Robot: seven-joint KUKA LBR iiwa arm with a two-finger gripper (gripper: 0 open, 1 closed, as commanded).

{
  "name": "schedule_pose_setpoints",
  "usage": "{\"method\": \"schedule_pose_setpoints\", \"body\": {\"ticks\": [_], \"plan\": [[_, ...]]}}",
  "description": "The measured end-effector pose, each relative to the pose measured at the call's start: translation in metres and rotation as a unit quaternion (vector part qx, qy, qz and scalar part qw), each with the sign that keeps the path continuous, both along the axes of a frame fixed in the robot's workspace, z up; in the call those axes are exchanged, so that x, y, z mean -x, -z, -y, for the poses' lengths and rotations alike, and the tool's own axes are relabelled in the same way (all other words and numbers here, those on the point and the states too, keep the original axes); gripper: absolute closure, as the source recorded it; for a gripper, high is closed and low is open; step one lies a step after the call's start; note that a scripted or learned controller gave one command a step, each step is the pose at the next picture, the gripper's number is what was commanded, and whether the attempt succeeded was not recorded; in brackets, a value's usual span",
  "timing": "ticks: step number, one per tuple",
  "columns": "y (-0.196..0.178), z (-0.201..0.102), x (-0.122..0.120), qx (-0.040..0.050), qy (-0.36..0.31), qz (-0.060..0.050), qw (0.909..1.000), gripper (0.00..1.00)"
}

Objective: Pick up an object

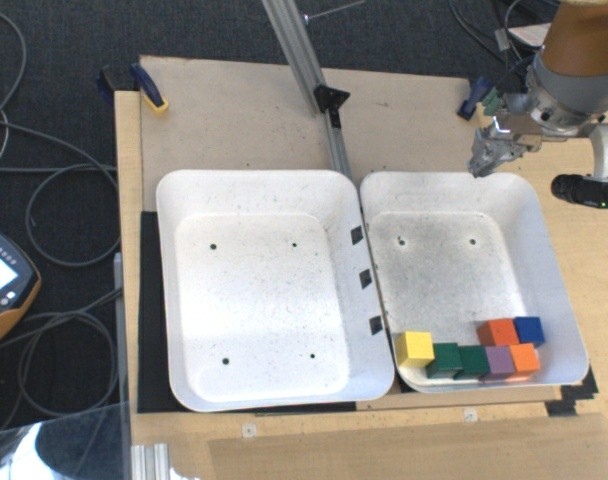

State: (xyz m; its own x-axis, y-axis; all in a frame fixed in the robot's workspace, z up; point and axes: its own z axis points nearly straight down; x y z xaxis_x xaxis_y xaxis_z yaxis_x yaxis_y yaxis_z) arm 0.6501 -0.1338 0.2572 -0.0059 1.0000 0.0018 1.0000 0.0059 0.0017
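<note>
Blocks sit bunched in the right bin [549, 258], near-right corner, against the front wall. Yellow block [416, 347] is at the left end of the cluster, touching the dark green block [445, 358]. A second green block [473, 360] sits just beside that one, then the purple block [500, 360] and the orange block [524, 358] continue the front row. Behind them, the red-orange block [501, 331] and the blue block [529, 329] sit side by side, touching the front row. None of them is lifted; all rest on the bin floor.

Rest of the right bin floor is bare white with dark speckling and two small holes near the far side. Left bin [169, 268] sits edge to edge with the right one, black clips along the shared rim.

Claw [482, 162] hangs above the far right corner of the right bin, over its rim, well apart from the blocks. Nothing between its fingers. Cannot tell whether it is spread or pressed together; tips are too small and dark to read. Arm [577, 43] comes in from the upper right, orange band above a grey wrist.

Surface [234, 118] is tan board; a blue-and-yellow clamp [149, 86] sits at its far left corner. Metal strut [299, 48] runs diagonally down to the gap between the bins. Cables lie on the dark floor [44, 118] at left.
</note>
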Motion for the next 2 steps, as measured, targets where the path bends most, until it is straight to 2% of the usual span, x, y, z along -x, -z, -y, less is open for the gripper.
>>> {"method": "schedule_pose_setpoints", "body": {"ticks": [1,2], "plan": [[0.004,-0.045,-0.005,-0.0001,0.000,-0.001,1.0000,1.00],[0.003,-0.104,-0.012,-0.0002,-0.001,0.000,1.0000,1.00]]}}
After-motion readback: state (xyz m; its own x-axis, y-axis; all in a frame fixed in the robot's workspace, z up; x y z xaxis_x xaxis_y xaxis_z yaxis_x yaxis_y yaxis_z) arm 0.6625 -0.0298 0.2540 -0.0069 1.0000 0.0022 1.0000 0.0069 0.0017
